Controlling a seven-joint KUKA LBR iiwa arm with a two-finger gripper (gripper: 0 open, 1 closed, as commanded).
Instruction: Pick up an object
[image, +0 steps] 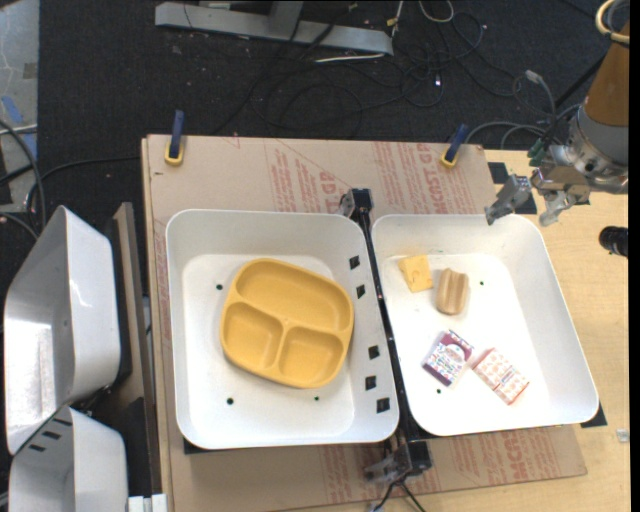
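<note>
The tool (528, 203) hangs over the far right corner of the right bin (560, 300), its two fingers spread apart with nothing between them. Above it the grey wrist rises to the orange band at the picture's upper right.

Everything that could be picked lies nearer the camera than the tool and to its left, on the floor of the right bin. Closest to the tool is a small yellow wedge (416, 272); just beside that, on the side toward the tool, a tan bread-like piece (452, 291) lies tilted. Farther from the tool — toward the near rim of the bin — sit a purple-and-white packet (447, 357) and, close beside it, a pink-and-white packet (499, 375); the two look apart, though only narrowly.

Well to the left of the tool, across the divide between the bins, the left bin (190, 300) holds a yellow divided tray (286, 322) with three compartments, lying flat and turned at a slant. Both bins rest on a cardboard sheet (300, 165) over the tabletop.
</note>
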